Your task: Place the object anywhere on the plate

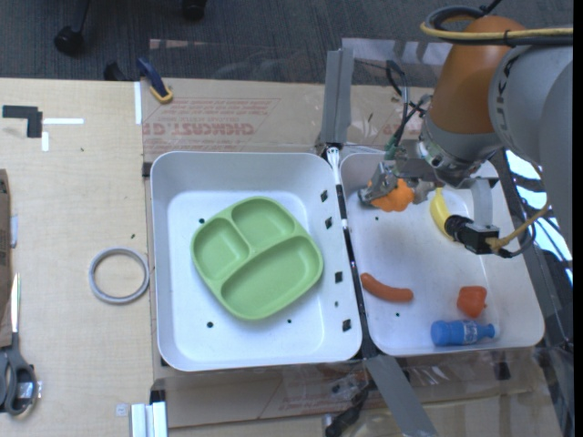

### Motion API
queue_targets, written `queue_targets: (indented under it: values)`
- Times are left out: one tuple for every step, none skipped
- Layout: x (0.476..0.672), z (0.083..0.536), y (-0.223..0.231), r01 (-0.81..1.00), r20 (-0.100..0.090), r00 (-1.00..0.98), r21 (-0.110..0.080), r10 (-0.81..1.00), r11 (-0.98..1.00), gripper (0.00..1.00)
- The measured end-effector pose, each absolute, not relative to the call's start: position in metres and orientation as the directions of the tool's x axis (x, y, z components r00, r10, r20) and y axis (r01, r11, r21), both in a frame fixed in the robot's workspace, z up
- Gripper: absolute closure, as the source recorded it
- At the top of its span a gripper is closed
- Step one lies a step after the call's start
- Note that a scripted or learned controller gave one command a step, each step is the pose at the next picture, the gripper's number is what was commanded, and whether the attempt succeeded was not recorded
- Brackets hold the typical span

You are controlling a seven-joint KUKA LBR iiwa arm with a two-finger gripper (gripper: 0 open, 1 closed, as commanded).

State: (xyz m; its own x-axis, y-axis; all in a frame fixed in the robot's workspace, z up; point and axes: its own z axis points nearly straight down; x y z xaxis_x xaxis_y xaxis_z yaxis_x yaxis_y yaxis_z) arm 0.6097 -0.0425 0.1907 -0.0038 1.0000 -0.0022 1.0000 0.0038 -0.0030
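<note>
You see a pale wooden tabletop [73, 208], dark grey carpet floor [273, 7] behind it, and chair wheels [68, 39] there.

The jaws hang over the right bin [519, 330], at its back left corner. Left of them, the plate [258, 258] lies in the left bin [173, 271]. In front lie a sausage [386, 289], a cup [472, 300] and a bottle [463, 332]. Far left, a tape ring [118, 274] rests on the desk [64, 208].

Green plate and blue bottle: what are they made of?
Green plate: looks like moulded plastic, matte, uniform colour, three rounded compartments, soft edges. Blue bottle, lying in the right bin: probably plastic, slightly glossy, with a paler label band; too small to be sure.
</note>
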Motion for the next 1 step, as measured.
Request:
queue_targets:
  values:
    - [0.5459,0.1903,-0.0042,1.0,-0.001,-0.001,-0.004,1.0,0.001,1.0]
